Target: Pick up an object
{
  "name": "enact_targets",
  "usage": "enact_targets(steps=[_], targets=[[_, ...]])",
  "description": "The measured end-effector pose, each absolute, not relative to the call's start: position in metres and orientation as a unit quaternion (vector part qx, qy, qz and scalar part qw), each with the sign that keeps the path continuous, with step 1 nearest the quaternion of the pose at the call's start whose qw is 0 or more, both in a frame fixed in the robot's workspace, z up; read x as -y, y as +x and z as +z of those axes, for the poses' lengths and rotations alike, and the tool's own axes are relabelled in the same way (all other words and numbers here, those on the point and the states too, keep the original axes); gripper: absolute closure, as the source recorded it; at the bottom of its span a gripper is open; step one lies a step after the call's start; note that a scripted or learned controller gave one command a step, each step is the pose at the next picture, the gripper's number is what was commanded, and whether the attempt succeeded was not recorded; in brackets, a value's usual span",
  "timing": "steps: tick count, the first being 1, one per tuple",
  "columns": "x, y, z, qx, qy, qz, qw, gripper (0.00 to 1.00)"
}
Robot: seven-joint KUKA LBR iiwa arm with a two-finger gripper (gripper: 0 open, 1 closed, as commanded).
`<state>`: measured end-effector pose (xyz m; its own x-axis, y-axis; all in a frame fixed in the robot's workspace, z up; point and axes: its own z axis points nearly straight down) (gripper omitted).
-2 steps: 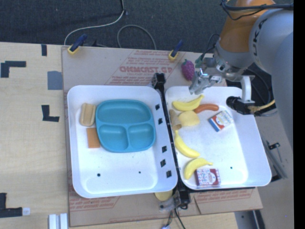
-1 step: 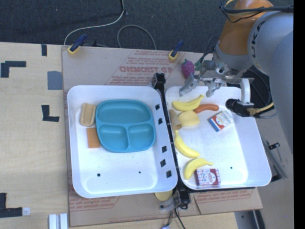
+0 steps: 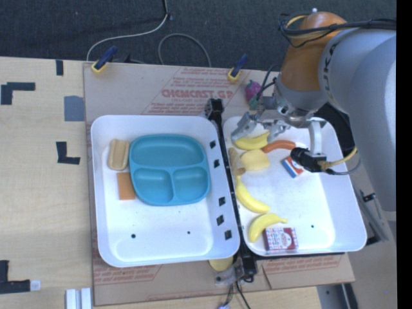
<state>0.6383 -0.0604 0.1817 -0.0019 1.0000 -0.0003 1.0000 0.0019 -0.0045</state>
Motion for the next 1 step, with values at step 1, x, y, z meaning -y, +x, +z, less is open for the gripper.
enact_targets(steps=[1], targets=[[0.1117,0.6651,0.0908,0.707,-0.707,-0.0015,-0.002,0.00]])
